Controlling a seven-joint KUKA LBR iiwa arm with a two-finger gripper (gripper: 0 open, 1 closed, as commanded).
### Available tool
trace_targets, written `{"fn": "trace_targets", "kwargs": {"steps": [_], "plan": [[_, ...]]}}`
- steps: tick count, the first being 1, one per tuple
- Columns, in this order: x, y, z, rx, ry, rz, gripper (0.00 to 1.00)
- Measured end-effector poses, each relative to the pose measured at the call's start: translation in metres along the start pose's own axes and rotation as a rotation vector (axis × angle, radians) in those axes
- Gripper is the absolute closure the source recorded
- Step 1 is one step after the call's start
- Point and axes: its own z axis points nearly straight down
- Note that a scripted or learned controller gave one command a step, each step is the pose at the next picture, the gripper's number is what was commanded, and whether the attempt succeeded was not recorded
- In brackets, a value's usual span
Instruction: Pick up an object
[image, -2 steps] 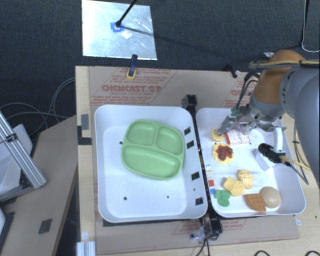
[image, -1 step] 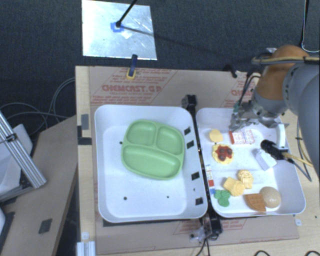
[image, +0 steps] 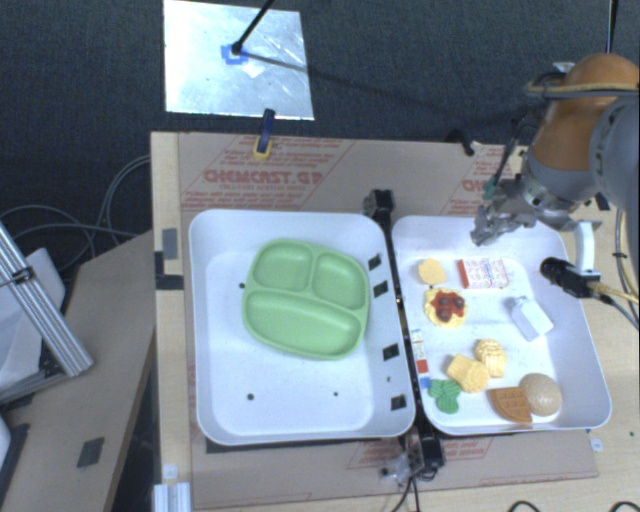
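My arm (image: 585, 120) is rounded grey metal with an orange band, thin dark cables, and a small grey gripper (image: 490, 228).

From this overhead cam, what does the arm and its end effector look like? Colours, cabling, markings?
One grey metal arm with a rounded orange band above the wrist. Thin dark cables run along the wrist section. The small grey metal two-finger gripper sits below the wrist, its details too small to make out. No readable markings are visible on the arm.

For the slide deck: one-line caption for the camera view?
KUKA gripper hovers over the right bin's far edge above toy food; green divided tray sits in the left bin.
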Motion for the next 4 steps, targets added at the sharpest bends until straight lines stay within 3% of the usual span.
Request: {"fn": "trace_targets", "kwargs": {"steps": [1, 2, 4], "plan": [[0.000, 0.002, -0.055, -0.001, 0.000, -0.001, 1.00], [0.039, -0.026, -0.061, 0.007, 0.002, -0.002, 1.00], [0.097, -0.105, -0.048, 0.009, 0.002, -0.002, 1.00]]}}
